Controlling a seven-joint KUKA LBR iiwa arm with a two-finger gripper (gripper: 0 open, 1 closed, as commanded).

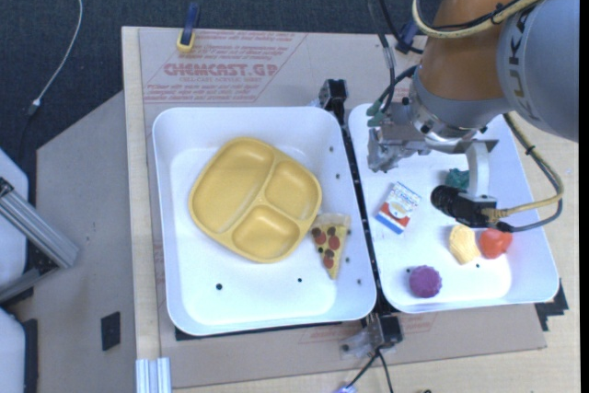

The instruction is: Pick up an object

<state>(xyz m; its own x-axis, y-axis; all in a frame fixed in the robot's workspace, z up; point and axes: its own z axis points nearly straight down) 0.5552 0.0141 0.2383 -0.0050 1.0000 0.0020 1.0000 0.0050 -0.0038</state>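
Gripper [385, 156] is hung above the right bin [534, 285], grip state not discernible — small carton [397, 206] lies just below it, judged light, crushable, best pinched across its narrow sides.

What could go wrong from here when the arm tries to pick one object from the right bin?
1. The gripper hangs near the divider between the bins, apart from every object, so a straight descent would probably close on nothing.
2. The yellow piece and red piece touch, so a grasp may push one away.
3. The small carton lies flat, so the fingers may slide over it.
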